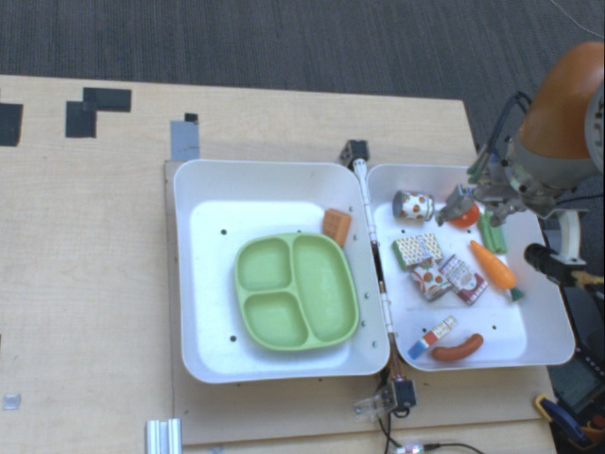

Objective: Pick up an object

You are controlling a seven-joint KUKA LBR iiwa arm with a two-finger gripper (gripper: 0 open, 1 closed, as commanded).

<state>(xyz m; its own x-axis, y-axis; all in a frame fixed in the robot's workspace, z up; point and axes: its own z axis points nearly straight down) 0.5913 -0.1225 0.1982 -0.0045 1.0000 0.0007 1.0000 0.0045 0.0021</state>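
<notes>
Two white bins sit side by side on your bench. The left bin (203,282) carries a green divided plate (298,291) with three compartments, and a small orange block (337,223) lies just beyond the plate's far right corner, near the wall between the bins.

Look to the right bin (544,343) for the pickable things. A small patterned cup (413,204) lies at the far left of it. Three printed cartons (437,268) cluster in the middle, touching one another. A toy carrot (493,266) lies to their right, pointing toward the near right corner. A red sausage (458,348) lies by the near wall, with a small white tube (432,334) just beside its left end.

Your gripper (470,208) hangs over the far part of the right bin, right above a red piece (463,218) and beside a green piece (492,233). Whether the claw is wide, narrow or gripping, you cannot tell from this angle.
</notes>
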